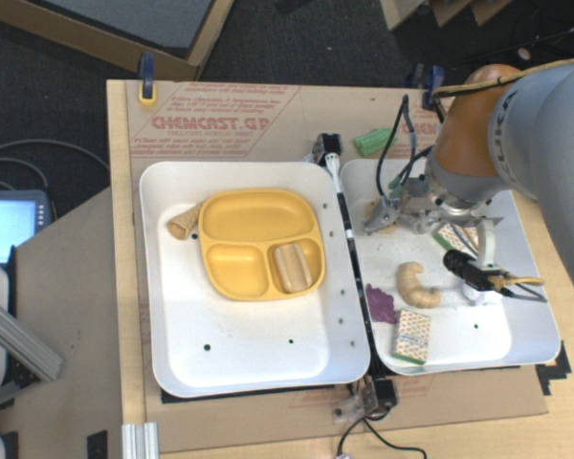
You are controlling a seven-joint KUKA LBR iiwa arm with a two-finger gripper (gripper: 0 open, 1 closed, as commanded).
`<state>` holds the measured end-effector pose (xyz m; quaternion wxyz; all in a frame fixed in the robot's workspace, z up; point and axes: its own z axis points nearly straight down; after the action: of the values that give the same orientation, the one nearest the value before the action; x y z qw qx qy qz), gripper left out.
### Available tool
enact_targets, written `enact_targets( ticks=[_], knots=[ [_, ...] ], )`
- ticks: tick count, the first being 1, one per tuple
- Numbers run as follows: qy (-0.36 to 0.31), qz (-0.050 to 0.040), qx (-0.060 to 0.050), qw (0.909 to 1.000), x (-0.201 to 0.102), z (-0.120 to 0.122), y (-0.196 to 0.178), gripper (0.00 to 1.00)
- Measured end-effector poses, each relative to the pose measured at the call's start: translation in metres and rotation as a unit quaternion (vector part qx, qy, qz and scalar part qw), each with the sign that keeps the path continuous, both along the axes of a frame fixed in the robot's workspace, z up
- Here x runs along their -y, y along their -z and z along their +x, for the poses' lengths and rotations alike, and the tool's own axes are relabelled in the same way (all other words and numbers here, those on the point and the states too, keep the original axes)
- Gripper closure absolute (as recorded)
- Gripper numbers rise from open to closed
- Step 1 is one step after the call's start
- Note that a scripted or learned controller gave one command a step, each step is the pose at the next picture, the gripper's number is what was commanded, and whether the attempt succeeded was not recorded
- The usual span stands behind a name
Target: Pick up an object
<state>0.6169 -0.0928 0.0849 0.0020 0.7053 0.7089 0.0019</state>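
We see the hand (456,220) low over the right bin (536,338), near its far edge; we cannot tell its state. A croissant (418,285) lies mid-bin, a patterned packet (412,336) at the near edge. In the left bin (172,352), a yellow tray (253,223) holds a bread piece (291,266).

yellow tray (258,216) (left bin (249,352)), croissant (417,286) right
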Motion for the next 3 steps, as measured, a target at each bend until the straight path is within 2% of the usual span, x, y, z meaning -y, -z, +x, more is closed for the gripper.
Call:
enact_targets(
  ticks=[1, 2, 3],
  knots=[
    [0.004, 0.0009, -0.007, 1.0000, 0.008, -0.064, 0.001, 0.00],
    [0.004, 0.0000, -0.002, 1.0000, 0.008, -0.060, -0.010, 1.00],
    [0.004, 0.0002, -0.003, 1.0000, 0.008, -0.061, -0.009, 0.00]
  ],
)
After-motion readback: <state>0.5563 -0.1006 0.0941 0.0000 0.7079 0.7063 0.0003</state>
